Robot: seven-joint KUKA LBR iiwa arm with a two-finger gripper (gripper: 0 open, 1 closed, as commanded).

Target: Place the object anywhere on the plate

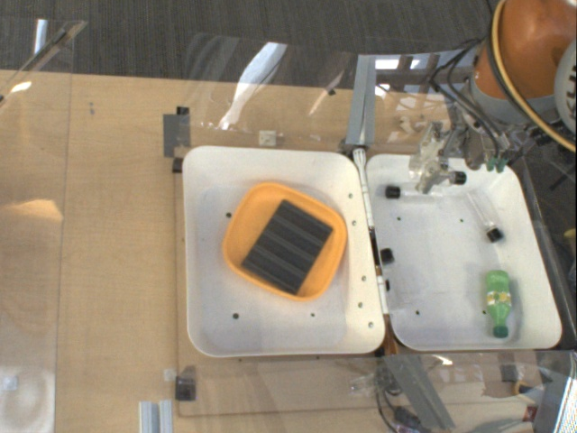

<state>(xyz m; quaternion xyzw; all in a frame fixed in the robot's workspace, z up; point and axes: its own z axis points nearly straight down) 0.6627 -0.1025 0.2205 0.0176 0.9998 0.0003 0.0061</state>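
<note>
- Tool (pixel 431 171) sits over the far-left part of the right bin (pixel 532 233), low, close to the bin floor; nothing seen between its fingers.
- Whether it is released or clenched: cannot tell (the metal parts blur into the white bin).
- Arm (pixel 532 34) enters from the far right, orange band visible, cables trailing down toward the wrist.
- Green bottle (pixel 498 303) lies on its side in the near-right corner of the right bin, well apart from the tool, long axis running near-to-far.
- Orange plate (pixel 236 233) sits in the middle of the left bin (pixel 207 314), carrying a dark ribbed rectangular block (pixel 288 247) set at a slant.
- Bottle is not on the plate; the two are in separate bins, divider between them.
- Both bins rest side by side on the wooden bench (pixel 90 242).
</note>
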